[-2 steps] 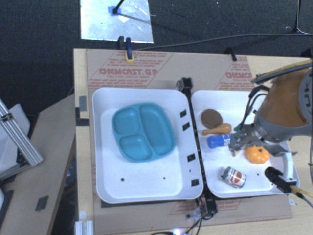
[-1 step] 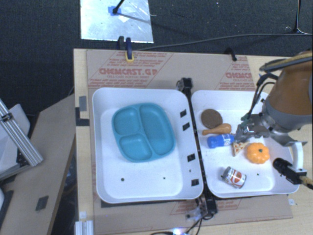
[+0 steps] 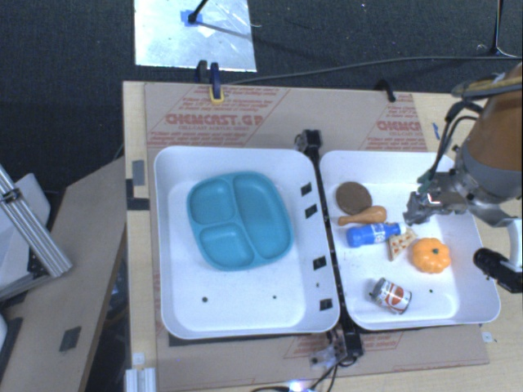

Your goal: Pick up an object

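objects are lying loose in the right bin (image 3: pixel 470 300), and the gripper (image 3: pixel 415 210) is hanging above that bin's upper right part; whether it is pinching anything cannot be told. nearest below it are sitting a pizza slice (image 3: pixel 400 242), a blue bottle (image 3: pixel 372 234) and a drumstick (image 3: pixel 364 216), with a brown disc (image 3: pixel 353 194), an orange pumpkin (image 3: pixel 431 256) and a small can (image 3: pixel 390 295) lying farther out. the left bin (image 3: pixel 176 300) is holding a blue divided plate (image 3: pixel 239 220).

Even, bright overhead light, soft short shadows, mild glare on the foil sheet (image 3: pixel 194 23), focus slightly soft throughout.
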Available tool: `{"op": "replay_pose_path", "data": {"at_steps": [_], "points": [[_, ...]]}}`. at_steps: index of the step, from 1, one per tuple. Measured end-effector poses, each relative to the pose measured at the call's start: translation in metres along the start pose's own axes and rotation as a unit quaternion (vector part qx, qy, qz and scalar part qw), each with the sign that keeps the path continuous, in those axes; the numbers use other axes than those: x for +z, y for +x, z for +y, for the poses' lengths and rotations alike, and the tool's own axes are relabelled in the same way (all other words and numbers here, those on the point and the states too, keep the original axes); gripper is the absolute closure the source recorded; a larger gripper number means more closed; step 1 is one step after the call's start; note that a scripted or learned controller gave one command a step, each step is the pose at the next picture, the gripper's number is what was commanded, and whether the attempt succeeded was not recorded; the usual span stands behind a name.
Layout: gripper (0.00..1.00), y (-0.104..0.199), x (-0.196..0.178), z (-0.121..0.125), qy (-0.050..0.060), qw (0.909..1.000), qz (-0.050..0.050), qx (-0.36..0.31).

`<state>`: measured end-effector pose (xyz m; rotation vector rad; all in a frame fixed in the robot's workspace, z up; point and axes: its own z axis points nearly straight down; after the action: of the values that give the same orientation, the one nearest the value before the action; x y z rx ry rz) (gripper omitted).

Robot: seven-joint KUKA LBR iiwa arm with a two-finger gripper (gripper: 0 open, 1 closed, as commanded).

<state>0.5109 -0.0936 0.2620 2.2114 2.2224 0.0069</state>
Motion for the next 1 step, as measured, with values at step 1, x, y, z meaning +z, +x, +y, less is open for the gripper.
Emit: {"op": "replay_pose_path", "data": {"at_steps": [1], "points": [[1.0, 0.0557, -0.0037, 0.0197, 0.002, 1.0, 0.002, -0.003]]}}
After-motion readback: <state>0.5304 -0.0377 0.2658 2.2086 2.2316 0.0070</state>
